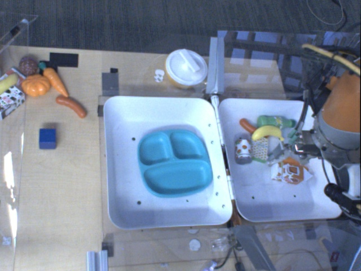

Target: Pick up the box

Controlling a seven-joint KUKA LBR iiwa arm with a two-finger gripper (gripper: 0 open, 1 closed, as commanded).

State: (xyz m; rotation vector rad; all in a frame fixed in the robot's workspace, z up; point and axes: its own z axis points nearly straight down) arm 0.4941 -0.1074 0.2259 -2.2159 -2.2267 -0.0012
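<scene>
The arm (338,114) reaches in from the right and hangs over the right bin (265,205), so the step in hand looks like the approach to the box, before any grasp. The gripper (290,147) is low among the things in the far half of this bin. Its tip seems to be just above the box (290,173), a small white and orange carton that lies flat on the bin floor, a little tilted, near the right wall.

I cannot tell how the jaws stand: the metal parts at the tip are small and mixed with the things behind them, so whether they are apart or together is not clear. Nothing is seen between them, and the box rests on the floor of the bin, so I judge it is not yet held.

Just left of the gripper there are a banana (267,132), a green bottle (274,121) and a small can (243,150), close together. The next move, in my opinion, calls for a short shift toward the near side, over the box, and then a descent with the jaws on both sides of it. The risk is that the tip pushes the banana or slides the flat carton away

The blue tray (176,162) in the left bin (121,208) is well apart and plays no role
</scene>
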